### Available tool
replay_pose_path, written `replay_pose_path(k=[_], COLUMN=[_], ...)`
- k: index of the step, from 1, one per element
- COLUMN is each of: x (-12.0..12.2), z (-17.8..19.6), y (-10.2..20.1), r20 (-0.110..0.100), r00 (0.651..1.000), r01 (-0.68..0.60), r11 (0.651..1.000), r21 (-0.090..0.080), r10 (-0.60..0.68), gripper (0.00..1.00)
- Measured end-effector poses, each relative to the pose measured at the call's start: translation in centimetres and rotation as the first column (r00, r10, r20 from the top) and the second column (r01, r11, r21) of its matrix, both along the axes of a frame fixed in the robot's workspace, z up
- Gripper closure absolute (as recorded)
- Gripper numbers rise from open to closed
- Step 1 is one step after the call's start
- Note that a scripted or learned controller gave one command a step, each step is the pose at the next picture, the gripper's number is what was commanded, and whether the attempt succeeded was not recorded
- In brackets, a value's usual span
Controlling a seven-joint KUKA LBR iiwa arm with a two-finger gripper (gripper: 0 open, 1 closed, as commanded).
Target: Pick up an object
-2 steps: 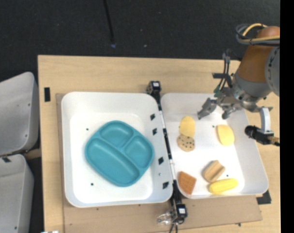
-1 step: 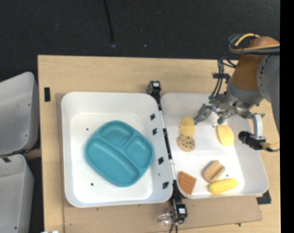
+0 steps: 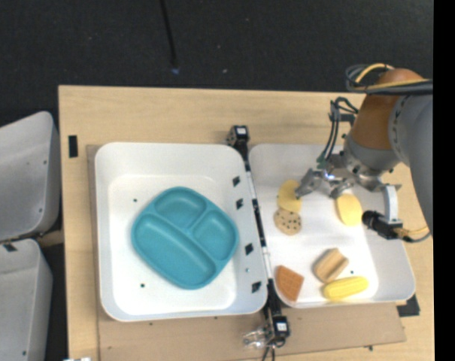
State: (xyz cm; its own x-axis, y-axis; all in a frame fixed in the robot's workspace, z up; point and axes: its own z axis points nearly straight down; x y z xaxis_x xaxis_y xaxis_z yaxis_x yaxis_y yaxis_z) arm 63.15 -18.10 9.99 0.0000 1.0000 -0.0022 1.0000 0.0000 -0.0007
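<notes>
Claw hovers over right bin's food toys.

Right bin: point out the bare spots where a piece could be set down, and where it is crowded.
Free floor in the right bin lies along its right wall, beside the corn, and in the middle between the cookie and bread roll. The back is crowded by the gripper and two yellow pieces.

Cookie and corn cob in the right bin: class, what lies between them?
In the camera view, the tan bread roll lies between the cookie and the corn cob; the orange wedge sits off to the side.
</notes>
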Motion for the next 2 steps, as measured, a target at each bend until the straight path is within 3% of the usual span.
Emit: replay_pose_path(k=[1, 2], x=[0.1, 0.9], z=[1.3, 5.9], y=[-0.1, -0.4], r20=[0.005, 0.007], r00=[1.000, 1.000], r01=[0.000, -0.002], r11=[1.000, 1.000], r21=[-0.002, 0.000], r10=[0.000, 0.002], gripper=[1.00, 1.00])
